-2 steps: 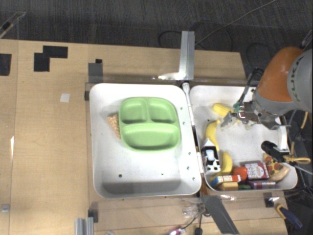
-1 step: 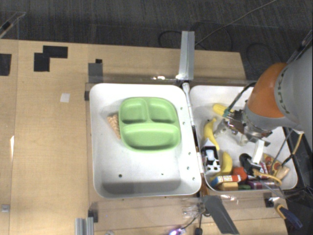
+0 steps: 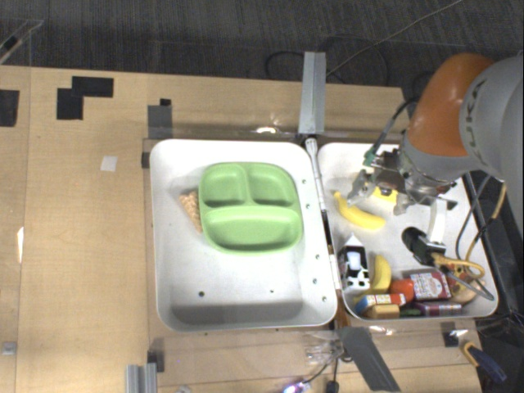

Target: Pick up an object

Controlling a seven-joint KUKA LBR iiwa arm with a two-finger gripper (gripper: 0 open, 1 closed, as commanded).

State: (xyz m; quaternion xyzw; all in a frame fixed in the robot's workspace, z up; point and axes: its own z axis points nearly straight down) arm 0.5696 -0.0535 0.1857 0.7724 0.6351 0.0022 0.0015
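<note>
From above, the arm (image 3: 458,113) reaches in from the right and hangs over the right bin (image 3: 332,158), its gripper (image 3: 381,188) low over the upper half. I cannot tell how its grip stands. A banana (image 3: 360,215) lies just beneath it. Toward the near wall sit a black-and-white carton (image 3: 354,268), a small yellow piece (image 3: 381,273) and a red bottle (image 3: 426,285). The left bin (image 3: 237,313) holds a green divided tray (image 3: 249,205).
</note>
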